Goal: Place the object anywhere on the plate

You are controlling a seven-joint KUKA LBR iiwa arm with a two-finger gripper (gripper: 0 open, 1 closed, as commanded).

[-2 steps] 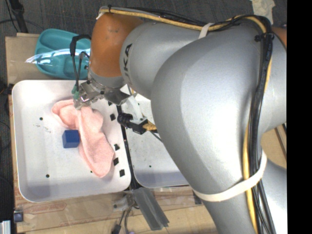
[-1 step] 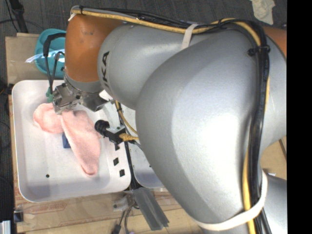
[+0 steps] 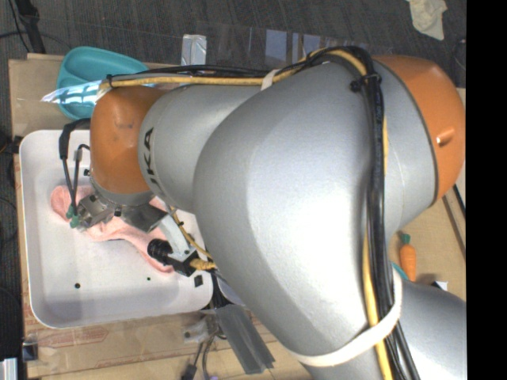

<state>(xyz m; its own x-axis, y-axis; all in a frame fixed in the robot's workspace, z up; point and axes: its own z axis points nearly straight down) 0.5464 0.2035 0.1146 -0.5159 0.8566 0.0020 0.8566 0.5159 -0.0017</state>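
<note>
A pink plate (image 3: 62, 200) lies in the left white bin (image 3: 47, 291), mostly covered by the arm; its pale pink edge peeks out at the left and below the wrist. The big grey arm with its orange band reaches across from the right and ends low over the plate. The gripper (image 3: 79, 214) sits at the plate's left part, with green-tipped hardware showing by the wrist. The object to be placed is hidden from me.
A teal scoop-shaped object (image 3: 87, 66) lies at the bench's back left, beyond the bin. A small orange carrot-like piece (image 3: 407, 261) shows at the right, beside the arm. The right bin is hidden under the arm.
</note>
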